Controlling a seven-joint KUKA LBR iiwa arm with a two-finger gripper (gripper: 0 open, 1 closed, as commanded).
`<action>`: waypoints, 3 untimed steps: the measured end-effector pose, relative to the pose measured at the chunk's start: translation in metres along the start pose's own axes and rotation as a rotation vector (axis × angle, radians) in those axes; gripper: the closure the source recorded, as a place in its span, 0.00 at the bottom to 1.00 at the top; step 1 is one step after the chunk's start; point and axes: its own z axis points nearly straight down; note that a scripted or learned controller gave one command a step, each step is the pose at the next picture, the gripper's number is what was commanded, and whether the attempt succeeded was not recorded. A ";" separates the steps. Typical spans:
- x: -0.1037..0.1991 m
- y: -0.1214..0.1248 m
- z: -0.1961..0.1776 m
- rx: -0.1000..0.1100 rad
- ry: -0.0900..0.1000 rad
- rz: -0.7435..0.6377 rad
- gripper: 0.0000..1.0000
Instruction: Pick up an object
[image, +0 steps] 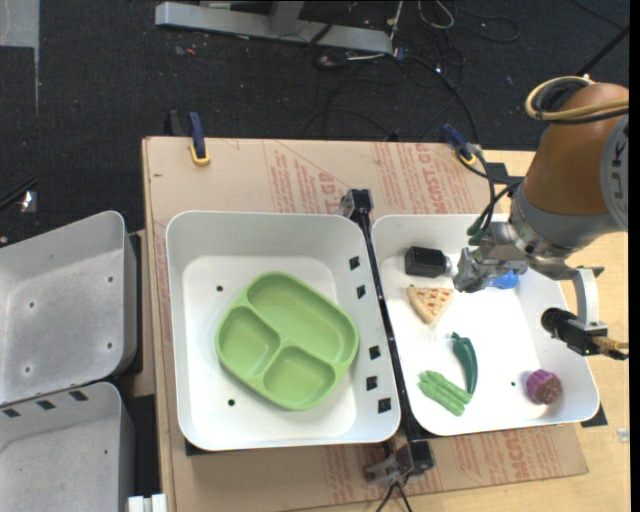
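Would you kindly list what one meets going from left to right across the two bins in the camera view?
Green divided plate → black block → pizza slice toy → light green bean pods → dark green pepper → purple object.

A pale green divided plate (287, 340) sits in the left white bin (190, 300). The right white bin (520, 415) holds a black block (426, 261), tan pizza slice (430, 302) (red-dotted), dark green pepper (466, 361), lighter green beans (443, 391), purple ball (543, 386).
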 end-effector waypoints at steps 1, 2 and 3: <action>0.046 0.013 -0.007 -0.002 -0.001 0.000 1.00; 0.106 0.019 -0.013 -0.001 -0.001 0.000 1.00; 0.160 0.032 -0.019 -0.003 0.000 0.000 1.00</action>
